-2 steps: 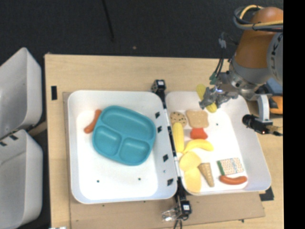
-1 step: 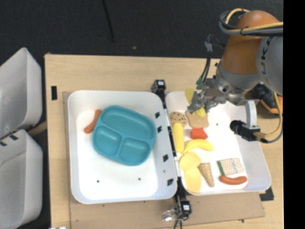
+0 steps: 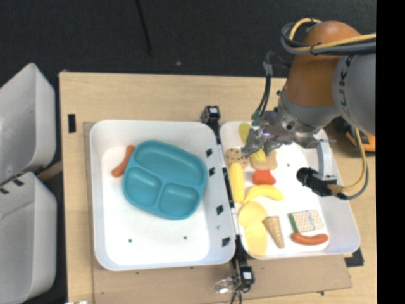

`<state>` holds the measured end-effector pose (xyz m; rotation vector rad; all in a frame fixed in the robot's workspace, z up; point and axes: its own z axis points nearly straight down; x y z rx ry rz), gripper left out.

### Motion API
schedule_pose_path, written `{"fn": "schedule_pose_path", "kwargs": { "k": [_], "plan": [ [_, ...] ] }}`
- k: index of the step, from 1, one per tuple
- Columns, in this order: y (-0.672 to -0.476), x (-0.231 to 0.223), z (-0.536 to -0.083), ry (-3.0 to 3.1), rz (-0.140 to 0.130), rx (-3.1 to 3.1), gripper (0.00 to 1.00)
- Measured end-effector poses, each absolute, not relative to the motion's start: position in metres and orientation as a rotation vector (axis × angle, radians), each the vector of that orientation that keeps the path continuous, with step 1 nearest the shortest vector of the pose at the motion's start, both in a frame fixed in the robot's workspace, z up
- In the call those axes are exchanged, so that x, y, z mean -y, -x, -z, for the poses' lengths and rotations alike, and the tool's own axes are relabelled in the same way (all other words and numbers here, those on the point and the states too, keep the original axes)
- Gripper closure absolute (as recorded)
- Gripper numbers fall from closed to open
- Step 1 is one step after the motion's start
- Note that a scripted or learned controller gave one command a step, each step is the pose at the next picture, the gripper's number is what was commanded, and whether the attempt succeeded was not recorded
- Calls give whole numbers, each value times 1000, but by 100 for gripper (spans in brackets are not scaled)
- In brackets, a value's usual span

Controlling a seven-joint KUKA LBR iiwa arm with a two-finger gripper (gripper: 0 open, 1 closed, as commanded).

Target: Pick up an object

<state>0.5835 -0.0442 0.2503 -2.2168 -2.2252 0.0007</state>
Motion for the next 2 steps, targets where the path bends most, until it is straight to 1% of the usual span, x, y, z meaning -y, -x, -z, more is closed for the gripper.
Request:
{"fn": "schedule_pose_path", "kwargs": {
  "k": [1, 2],
  "plan": [
    [-591, 50, -241, 2223, -1, 2221, 100],
    [-592, 44, -234, 2219, -2, 2222, 100]
  ]
}}
